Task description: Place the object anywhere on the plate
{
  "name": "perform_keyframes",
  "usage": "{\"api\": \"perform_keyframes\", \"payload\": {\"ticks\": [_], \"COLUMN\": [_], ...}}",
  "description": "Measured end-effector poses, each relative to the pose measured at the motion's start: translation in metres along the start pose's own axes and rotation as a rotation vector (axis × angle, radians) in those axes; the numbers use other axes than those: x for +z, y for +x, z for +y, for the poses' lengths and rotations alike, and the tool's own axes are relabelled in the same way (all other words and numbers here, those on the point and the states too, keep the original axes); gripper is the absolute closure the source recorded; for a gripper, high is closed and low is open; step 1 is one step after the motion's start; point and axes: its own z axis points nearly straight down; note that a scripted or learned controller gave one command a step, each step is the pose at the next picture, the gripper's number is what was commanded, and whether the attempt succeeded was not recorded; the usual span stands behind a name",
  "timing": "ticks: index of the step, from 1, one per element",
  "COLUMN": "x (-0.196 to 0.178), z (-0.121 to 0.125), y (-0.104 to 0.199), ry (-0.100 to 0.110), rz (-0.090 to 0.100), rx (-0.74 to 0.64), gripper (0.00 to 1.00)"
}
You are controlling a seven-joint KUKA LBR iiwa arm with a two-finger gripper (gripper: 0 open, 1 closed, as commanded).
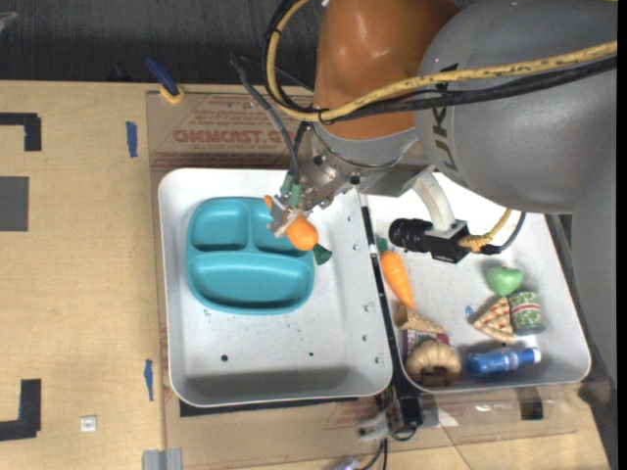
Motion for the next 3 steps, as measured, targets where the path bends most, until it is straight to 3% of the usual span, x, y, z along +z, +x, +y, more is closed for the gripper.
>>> {"api": "perform_keyframes", "payload": {"ticks": [1, 2, 3], "x": [0.045, 0.043, 0.033], "z": [0.007, 0.008, 0.009], "y": [0.036, 0.036, 0.036], "ry": [0.010, 0.007, 0.003], "rz": [0.001, 0.000, -0.002], "rx": [0.132, 0.133, 0.130], "gripper": [1.00, 0.00, 1.00]}}
